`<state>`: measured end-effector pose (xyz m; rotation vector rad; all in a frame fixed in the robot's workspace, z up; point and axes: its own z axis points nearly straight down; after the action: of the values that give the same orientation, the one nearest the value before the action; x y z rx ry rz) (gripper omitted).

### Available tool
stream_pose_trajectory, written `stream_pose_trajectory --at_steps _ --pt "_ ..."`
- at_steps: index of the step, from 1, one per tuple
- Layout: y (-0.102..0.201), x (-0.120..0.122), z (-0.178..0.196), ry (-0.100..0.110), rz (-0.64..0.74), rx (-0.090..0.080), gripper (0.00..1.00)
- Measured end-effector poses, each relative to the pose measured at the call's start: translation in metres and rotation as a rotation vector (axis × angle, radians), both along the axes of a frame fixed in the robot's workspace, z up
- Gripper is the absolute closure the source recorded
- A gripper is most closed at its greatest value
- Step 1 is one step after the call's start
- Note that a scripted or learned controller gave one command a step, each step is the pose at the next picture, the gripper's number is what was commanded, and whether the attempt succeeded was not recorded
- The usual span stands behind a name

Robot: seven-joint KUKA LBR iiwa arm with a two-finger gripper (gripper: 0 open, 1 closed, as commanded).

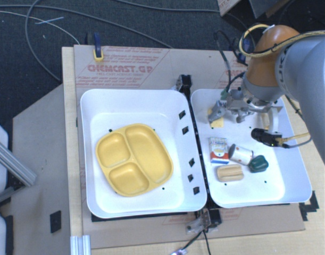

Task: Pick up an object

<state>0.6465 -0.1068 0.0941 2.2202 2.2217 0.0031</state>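
My gripper (219, 112) is low over the back left corner of the right bin (290, 187), at the end of the grey arm with the orange band. A small pale yellow piece (217, 123) lies just below it, touching or nearly touching it. In the middle of the same bin lie a small red, white and blue carton (219, 149), a white tube with a red end (240, 154), a dark green lump (258, 164) and a tan block (229, 172), all a short way in front of the gripper.
The left bin (93, 158) holds a yellow divided plate (133, 159). A black ridge with clips (194, 142) separates the two bins. The arm's bulk covers the back right of the right bin. Cables trail over the dark floor behind the bench.
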Motion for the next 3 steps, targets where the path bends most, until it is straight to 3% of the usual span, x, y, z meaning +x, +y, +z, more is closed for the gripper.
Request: stream_pose_trajectory --at_steps 1,3 --pt "0.000 -0.001 0.010 0.002 -0.001 0.000 1.00" --pt "-0.015 -0.008 0.130 -0.004 -0.001 -0.002 1.00"
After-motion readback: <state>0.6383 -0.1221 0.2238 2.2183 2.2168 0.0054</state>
